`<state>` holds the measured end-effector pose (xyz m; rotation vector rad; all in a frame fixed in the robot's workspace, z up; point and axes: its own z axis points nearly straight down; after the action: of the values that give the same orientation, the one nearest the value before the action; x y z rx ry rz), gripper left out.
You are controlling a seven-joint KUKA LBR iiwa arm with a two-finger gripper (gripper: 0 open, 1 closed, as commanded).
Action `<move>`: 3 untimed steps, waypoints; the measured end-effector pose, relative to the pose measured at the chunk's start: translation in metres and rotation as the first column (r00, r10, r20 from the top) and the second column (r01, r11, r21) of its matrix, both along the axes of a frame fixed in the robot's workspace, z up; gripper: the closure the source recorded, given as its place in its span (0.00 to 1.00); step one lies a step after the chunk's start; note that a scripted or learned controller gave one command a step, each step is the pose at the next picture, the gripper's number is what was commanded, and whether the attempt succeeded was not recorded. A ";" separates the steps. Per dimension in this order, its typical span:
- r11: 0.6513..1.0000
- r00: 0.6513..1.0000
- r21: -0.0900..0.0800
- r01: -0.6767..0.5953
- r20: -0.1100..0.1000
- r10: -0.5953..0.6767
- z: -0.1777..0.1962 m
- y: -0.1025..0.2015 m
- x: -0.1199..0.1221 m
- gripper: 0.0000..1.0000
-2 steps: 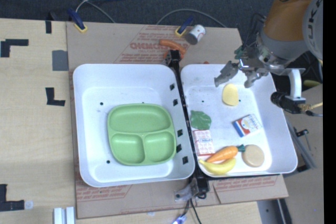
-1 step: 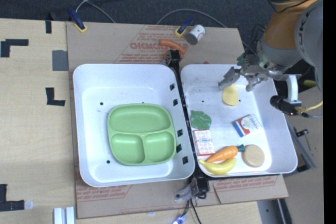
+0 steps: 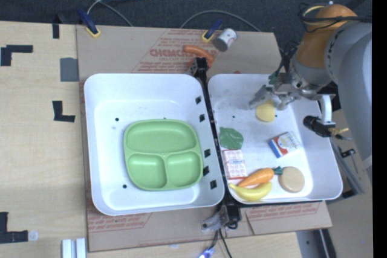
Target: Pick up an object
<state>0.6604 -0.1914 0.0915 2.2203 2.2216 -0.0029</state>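
The right bin [image 3: 320,193] holds several small things: a pale yellow lemon [image 3: 265,112], a green leaf-shaped piece [image 3: 231,138], a red and white packet [image 3: 233,162], a small red, white and blue carton [image 3: 284,143], an orange carrot [image 3: 258,177], a yellow banana [image 3: 251,192] and a tan round cookie [image 3: 292,179]. My gripper [image 3: 270,97] hangs low over the upper part of this bin, its fingers spread open just above the lemon, one on each side of its top. Nothing is between them.
The left bin [image 3: 97,99] holds a green divided plate [image 3: 163,153]. Black clips run along the divider between the bins. Behind the bins on the cardboard lie an orange tool [image 3: 199,51] and a grey cylinder [image 3: 224,39]. The arm [image 3: 338,51] covers the right bin's far right corner.
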 end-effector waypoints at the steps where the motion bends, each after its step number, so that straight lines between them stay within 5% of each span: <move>1: 1.000 1.000 -0.002 0.000 0.005 0.000 -0.004 0.001 -0.002 0.00; 2: 1.000 1.000 -0.003 -0.001 0.006 0.001 0.006 0.001 -0.002 1.00; 3: 1.000 1.000 -0.003 -0.001 0.006 0.001 0.006 0.001 -0.002 0.00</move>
<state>0.6586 -0.1902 0.0975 2.2146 2.2184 0.0000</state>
